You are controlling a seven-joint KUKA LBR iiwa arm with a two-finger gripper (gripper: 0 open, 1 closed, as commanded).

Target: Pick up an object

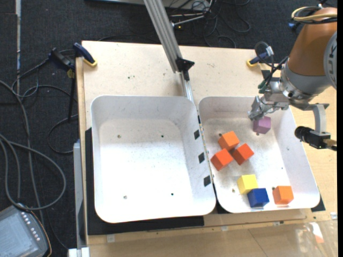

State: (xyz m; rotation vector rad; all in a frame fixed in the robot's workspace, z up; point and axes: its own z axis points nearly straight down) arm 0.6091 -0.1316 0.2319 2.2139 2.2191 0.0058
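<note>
Nearest us in the right bin (308, 175): blue block (258, 197), yellow block (246, 182), orange blocks (231, 150). Farther back, the gripper (261, 111) sits directly over a purple block (262, 125); we cannot tell its jaw state (fingers obscured). Risk: a shallow grip on the top edge could let the block slip when lifted.

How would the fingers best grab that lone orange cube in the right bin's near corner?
From straight above, closing on two opposite flat sides of the small orange cube. The blue cube sits close on its left, so the near and far faces look freer.
</note>
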